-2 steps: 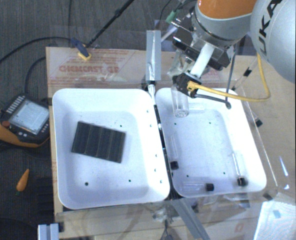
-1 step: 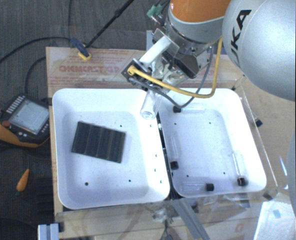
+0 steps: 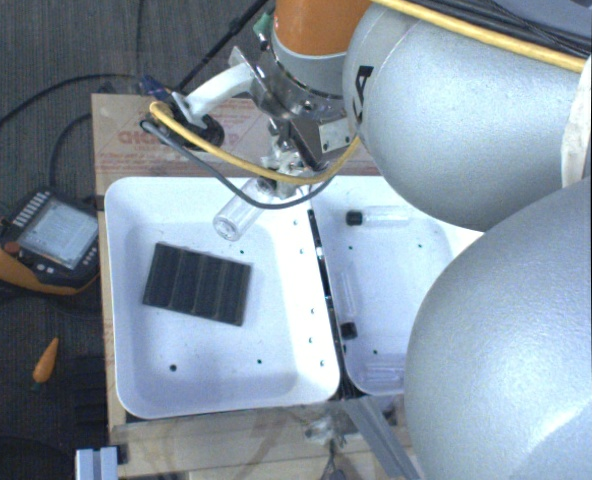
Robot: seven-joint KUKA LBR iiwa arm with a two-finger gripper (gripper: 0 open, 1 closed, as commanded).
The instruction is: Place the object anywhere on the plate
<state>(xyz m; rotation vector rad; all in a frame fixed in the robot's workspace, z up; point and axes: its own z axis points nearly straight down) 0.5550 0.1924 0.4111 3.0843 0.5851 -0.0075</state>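
We see a robotics lab: 2 white bins point(image 3: 126, 268) at centre, a teach pendant point(image 3: 46, 240) at left, loose cables point(image 3: 56, 98) at upper left.

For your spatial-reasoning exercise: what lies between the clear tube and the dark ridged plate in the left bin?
Bare white bin floor separates the clear tube from the dark ridged plate, seen in the camera view.

We've got one fixed camera above the table point(image 3: 176, 128), looking down at a slant on both white bins point(image 3: 136, 368). It sits pretty close, so the arm point(image 3: 476, 98) coming from the right looms large.
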